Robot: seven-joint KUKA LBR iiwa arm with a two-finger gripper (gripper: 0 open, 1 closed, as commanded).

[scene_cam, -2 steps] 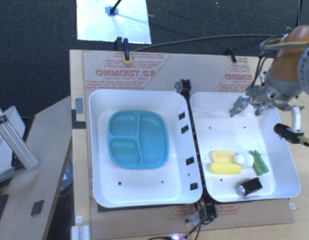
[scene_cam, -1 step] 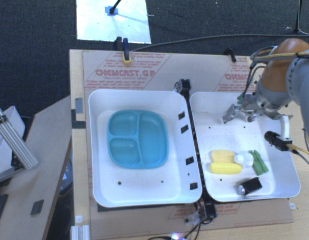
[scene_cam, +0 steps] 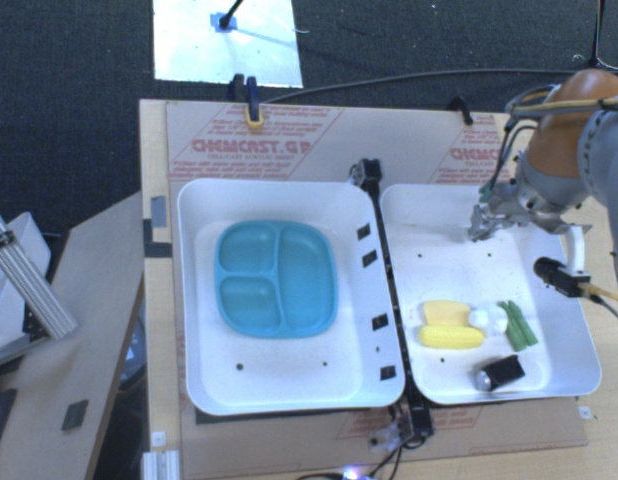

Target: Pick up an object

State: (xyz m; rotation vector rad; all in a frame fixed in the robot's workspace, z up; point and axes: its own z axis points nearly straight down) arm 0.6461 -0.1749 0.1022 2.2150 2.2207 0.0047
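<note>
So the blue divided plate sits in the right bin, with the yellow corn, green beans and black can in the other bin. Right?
Not quite. The camera view shows the blue divided plate in the left bin, not the right one. The yellow corn, green beans and black can do lie in the other bin, the right one.

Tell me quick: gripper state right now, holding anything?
Gripper: state cannot be told at this size; nothing visibly held. It sits over the upper part of the right bin, apart from the toy foods lower down.
</note>
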